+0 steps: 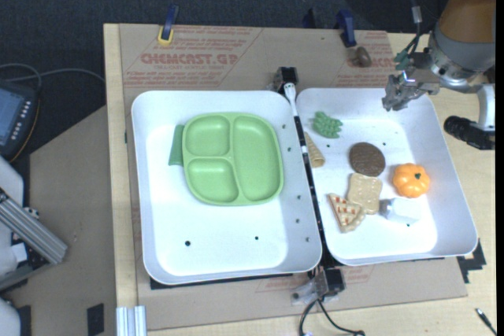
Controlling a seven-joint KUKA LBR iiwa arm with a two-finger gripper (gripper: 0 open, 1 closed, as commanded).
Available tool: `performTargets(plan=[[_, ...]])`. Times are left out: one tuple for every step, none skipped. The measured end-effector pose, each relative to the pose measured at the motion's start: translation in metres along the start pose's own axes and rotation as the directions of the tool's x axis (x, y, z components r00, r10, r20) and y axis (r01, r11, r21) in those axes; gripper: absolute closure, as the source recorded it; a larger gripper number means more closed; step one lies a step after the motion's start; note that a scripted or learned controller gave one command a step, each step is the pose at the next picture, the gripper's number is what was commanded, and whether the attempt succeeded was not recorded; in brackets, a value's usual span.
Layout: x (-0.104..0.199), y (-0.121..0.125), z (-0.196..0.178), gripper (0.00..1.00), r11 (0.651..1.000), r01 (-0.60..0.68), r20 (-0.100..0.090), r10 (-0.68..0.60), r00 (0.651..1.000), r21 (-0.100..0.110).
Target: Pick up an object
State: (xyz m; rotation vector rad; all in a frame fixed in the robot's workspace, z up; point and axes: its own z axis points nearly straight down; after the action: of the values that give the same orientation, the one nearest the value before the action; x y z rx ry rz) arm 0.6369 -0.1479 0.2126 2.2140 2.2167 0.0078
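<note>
Camera view is showing the gripper [396, 98] hovering at upper right, carrying nothing, approaching; next it is needing to descend onto the cookie [367, 158], mid-right bin [453, 193].

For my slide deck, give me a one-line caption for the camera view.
Arm's tool hovers over right bin's far edge; toy foods below, green divided plate in left bin.

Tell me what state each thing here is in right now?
Gripper: above the right bin's far corner, nothing seen between its fingers.
Green tray: flat in the left bin, compartments bare.
Broccoli: loose in the right bin.
Cone: lying by the divider.
Brown cookie: flat.
Cracker: flat, touching the pizza slice.
Orange pumpkin: upright, untouched.
</note>
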Motion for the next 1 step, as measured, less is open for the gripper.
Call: performTargets(plan=[[-0.0001,0.0010,-0.0135,1.00,1.000,-0.001,-0.001,0.001,1.000,0.005]])
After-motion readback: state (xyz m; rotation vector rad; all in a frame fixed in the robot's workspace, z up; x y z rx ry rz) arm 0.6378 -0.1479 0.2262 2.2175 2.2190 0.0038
